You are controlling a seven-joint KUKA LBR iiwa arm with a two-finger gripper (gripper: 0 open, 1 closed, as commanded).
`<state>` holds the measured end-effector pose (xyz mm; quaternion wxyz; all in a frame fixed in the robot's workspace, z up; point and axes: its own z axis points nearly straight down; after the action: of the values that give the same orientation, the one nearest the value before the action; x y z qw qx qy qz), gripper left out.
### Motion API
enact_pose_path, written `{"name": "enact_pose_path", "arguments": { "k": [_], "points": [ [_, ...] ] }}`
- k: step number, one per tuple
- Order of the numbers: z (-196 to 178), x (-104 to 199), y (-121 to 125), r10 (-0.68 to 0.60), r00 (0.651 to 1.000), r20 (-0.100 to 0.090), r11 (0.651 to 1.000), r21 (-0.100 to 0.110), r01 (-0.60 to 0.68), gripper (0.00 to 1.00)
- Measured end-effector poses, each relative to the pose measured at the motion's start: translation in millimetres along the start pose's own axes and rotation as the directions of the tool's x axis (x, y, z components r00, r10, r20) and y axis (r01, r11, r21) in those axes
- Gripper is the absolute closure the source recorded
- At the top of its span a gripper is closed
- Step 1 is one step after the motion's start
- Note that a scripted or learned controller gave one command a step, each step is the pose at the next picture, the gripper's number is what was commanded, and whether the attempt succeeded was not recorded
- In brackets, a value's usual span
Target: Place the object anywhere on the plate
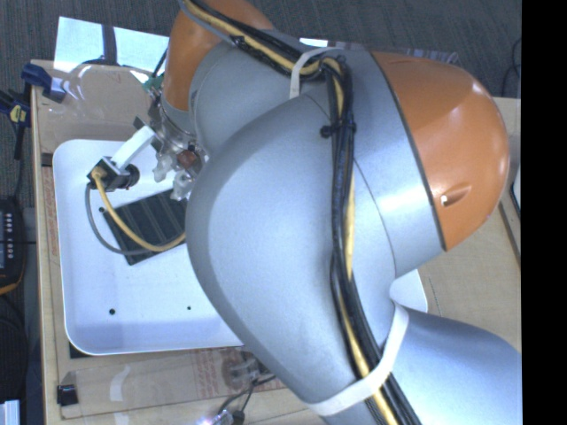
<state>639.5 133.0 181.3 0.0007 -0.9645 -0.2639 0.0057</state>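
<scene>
Looking down at the bench, the big grey arm covers most of the white bin on the left. The gripper sits low over the bin's upper part, right beside a dark ribbed plate. Honestly can't tell how its business end stands or what it's got. The object itself I can't pick out.

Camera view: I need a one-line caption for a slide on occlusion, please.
Grey-and-orange KUKA arm looms over the white bin, hiding most of it.
</scene>
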Motion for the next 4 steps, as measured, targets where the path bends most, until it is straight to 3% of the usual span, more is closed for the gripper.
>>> {"name": "enact_pose_path", "arguments": {
  "k": [1, 2, 3, 4],
  "points": [
    [-60.0, 8.0, -12.0, -0.497, 0.868, -0.002, 0.868, -0.003, 0.497, 1.0],
    [88.2, -19.4, -20.1, -0.148, 0.989, -0.007, 0.989, -0.002, 0.148, 1.0],
    [-24.6, -6.7, -35.5, 0.244, 0.97, -0.007, 0.97, -0.002, -0.244, 1.0],
    [-48.9, 16.8, -23.3, -0.072, 0.997, 0.0, 0.997, -0.001, 0.072, 1.0]
  ]
}}
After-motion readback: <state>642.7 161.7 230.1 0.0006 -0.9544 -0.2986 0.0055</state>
